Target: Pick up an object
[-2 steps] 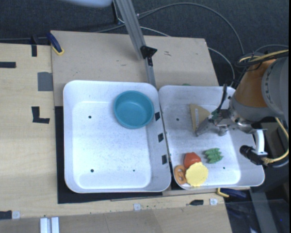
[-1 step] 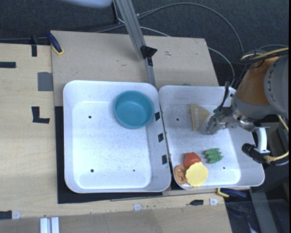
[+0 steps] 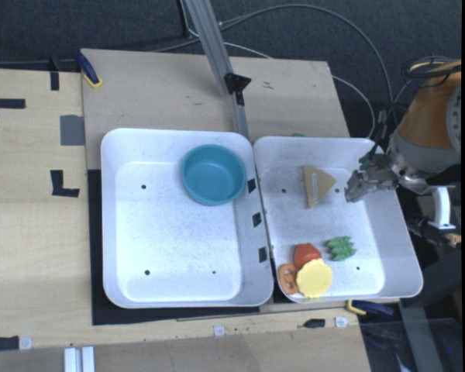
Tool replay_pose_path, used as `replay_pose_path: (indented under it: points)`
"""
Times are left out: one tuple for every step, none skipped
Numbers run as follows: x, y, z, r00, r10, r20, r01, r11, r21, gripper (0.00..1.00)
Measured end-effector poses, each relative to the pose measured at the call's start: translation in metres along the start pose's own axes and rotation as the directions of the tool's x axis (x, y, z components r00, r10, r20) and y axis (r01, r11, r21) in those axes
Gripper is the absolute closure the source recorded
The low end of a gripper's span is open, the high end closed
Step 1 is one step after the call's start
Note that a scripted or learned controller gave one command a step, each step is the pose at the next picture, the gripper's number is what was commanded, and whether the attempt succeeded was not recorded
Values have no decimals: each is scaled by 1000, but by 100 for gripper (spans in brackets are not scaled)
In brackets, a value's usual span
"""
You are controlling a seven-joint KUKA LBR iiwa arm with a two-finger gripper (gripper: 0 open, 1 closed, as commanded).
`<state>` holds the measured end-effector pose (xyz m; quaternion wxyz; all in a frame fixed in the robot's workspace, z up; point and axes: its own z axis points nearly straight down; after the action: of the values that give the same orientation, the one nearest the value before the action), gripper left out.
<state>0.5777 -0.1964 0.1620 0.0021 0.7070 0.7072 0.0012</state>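
The yellow piece (image 3: pixel 315 278) at the near edge of the right bin (image 3: pixel 395 281) is noted first; it lies well below and to the left of the pincer (image 3: pixel 356 188) in the camera view, touching a red piece (image 3: pixel 306 253) just above it and an orange slice-like piece (image 3: pixel 286 278) at its left. A small green piece (image 3: pixel 340 246) is seen between that cluster and the pincer, a little below the fingertips and apart from the rest. Nearest the pincer, just to its left and at about the same height in the frame, a tan wedge (image 3: pixel 317 184) is recorded, lying alone on the bin floor. Far to the left, in the left bin (image 3: pixel 124 231), a blue bowl (image 3: pixel 213 174) is seen. The pincer is positioned over the right bin near its far right side; whether it is spread or shut cannot be told from this view, and nothing is seen held. The tan wedge is judged the likeliest target: it is presumed light, rigid and toy-like, probably smooth plastic, hence somewhat slippery. A grasp across its two long flat sides, near the thicker end, is judged safest, since the tapered tip could be squeezed out. The clustered pieces are judged harder to take, being in contact with each other and close to the bin wall.
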Motion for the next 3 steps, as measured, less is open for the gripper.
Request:
replay_pose_path:
  points:
    - [0,1,-47,1000,0,0,0,1000,1,100]
    - [55,-4,-40,1000,-4,-2,4,1000,5,100]
    - [101,-12,-35,1000,-4,-2,4,1000,5,100]
